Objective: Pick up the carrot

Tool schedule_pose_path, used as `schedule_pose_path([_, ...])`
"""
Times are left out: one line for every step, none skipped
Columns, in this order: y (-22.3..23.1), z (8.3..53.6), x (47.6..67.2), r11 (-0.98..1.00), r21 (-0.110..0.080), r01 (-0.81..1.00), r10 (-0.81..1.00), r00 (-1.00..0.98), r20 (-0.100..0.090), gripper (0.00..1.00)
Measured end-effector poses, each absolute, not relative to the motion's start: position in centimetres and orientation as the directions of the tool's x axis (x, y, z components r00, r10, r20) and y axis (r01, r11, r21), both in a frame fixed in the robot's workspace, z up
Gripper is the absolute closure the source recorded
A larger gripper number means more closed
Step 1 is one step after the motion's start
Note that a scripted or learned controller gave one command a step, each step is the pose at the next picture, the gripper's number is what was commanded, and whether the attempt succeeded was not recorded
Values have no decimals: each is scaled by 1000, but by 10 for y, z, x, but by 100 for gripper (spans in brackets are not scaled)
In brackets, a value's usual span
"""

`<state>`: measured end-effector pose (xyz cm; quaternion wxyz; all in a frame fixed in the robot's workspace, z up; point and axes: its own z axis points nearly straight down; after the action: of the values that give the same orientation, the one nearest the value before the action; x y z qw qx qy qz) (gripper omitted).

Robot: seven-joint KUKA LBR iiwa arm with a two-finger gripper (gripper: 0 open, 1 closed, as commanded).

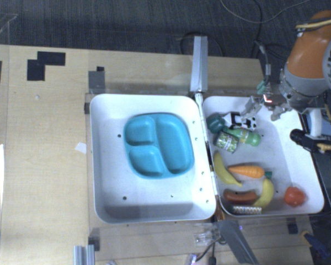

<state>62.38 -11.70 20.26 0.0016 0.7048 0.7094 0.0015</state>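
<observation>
We see the gripper [252, 108] hanging over the far part of the right bin [298, 148], its light fingers [248, 110] pointing down toward the clutter at that end. The fingers stand slightly apart with nothing between them; how wide the gap is we cannot judge well from this slant.

Just below the fingertips, toward the camera, lies a green bottle [238, 138] on its side, and to their left sits a dark teal object [214, 122] against the bin's wall. A small black-and-white item [235, 119] sits right beside the fingertips; we cannot tell whether they touch it.

The carrot [247, 171] lies well nearer the camera than the fingers, past the bottle, resting flat across the middle of the right bin with its green end to the right. It is apart from the gripper. A yellow banana [224, 171] curves just left of the carrot, touching or nearly touching it. Nearer still are a brown sausage-like piece [240, 195], a second banana [267, 194] and a red tomato [294, 196] in the near right corner.

Far to the left of the fingers, the left bin [107, 203] holds a blue divided plate [157, 144].
</observation>
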Motion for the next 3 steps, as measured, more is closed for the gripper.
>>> schedule_pose_path([-94, 117, 589, 317, 26, 948, 948, -317, -14, 0])
schedule_pose_path([-135, 90, 505, 615, 8, 789, 789, -615, -10, 0])
schedule_pose_path([-133, 102, 509, 615, 16, 788, 788, -615, -14, 100])
